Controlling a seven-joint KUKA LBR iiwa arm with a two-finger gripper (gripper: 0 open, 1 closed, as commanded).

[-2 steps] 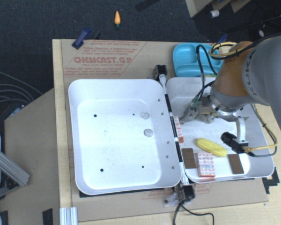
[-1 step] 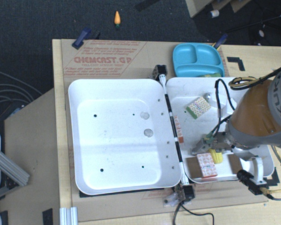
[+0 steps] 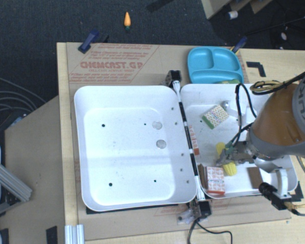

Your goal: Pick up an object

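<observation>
The right bin holds a small checkered green-and-white block, a yellow object, a red-and-white box at its front left corner and a brown flat piece. My gripper is low in this bin, right over the yellow object, and the wrist hides part of it. The arm with its orange band covers the bin's right half. Whether the yellow object sits between the gripper's tips is not visible.
The left bin shows two small grey round marks. A blue divided tray lies behind the right bin. A black cable loops above the checkered block. A blue clip rests at the bench's far left corner.
</observation>
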